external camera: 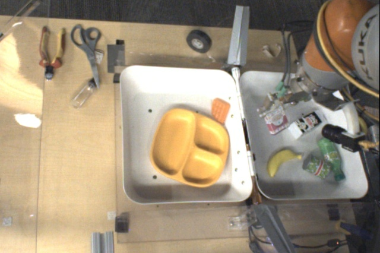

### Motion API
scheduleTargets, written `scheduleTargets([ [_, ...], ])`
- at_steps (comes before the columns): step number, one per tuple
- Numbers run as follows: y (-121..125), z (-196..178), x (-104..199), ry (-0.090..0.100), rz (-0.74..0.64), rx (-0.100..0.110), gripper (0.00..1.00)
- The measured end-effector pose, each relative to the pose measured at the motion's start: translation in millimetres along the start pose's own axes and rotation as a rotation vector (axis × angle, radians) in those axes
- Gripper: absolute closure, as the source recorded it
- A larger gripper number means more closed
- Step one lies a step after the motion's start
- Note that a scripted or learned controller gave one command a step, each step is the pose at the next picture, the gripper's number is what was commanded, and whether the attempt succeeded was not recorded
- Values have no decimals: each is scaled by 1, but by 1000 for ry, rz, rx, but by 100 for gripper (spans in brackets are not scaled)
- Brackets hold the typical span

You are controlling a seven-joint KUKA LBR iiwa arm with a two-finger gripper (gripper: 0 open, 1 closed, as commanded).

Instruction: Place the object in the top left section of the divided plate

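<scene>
We see the yellow divided plate lying in the left bin, all three sections bare, with a small orange waffle-textured piece just beside its upper right rim. The task names no particular object; the candidates lie in the right bin: a banana, a green packet, a small black-and-white carton and a red-and-white wrapper. The gripper hangs over that bin's upper left, above the wrapper; whether it has hold of anything we cannot tell. We judge the banana light, firm and smooth, best pinched across its middle; the crinkly packets would likely slip or deform.
</scene>
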State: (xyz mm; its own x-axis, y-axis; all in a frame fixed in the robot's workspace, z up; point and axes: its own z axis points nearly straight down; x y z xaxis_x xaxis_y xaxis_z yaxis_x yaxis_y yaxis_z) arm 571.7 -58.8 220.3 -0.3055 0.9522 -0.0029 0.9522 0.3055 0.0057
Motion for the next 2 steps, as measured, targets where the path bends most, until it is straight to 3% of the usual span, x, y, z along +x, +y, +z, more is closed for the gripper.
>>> scheduleTargets([
  [1, 11, 13, 75, 2, -157, -1, 100],
  [2, 11, 12, 75, 2, -157, -1, 0],
])
